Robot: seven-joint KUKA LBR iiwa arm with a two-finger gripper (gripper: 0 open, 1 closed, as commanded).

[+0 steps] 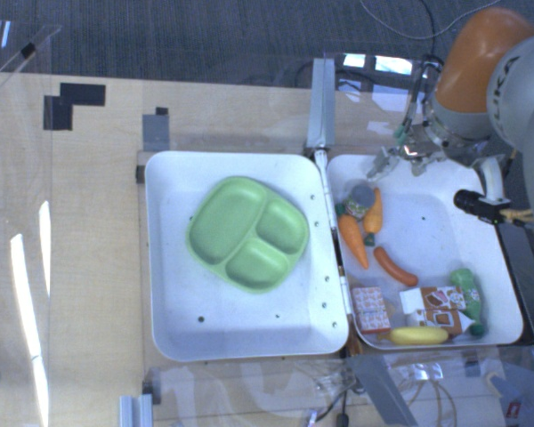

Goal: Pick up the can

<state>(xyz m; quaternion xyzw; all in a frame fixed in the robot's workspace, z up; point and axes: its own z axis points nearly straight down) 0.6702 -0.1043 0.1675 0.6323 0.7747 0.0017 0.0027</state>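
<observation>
Your gripper (387, 161) is hovering at the right bin's (503, 265) far edge, fingers open; the can (360, 194) is lying just nearer-left.

Robotics lab: wooden bench (98, 238); clear guard panels (18, 194); loose cables (409, 7); toy food (396, 267)

Green divided plate (249, 232) in left bin (169, 327); hand (400, 154) over right bin's (507, 318) far edge

Two bins sit side by side; the left bin (169, 327) holds a divided plate (248, 232); the right bin (507, 283) holds a can (360, 194) at its far left, carrots (353, 240) beside it, a sausage (396, 266) mid-bin, a banana (418, 334) along the near wall.
</observation>
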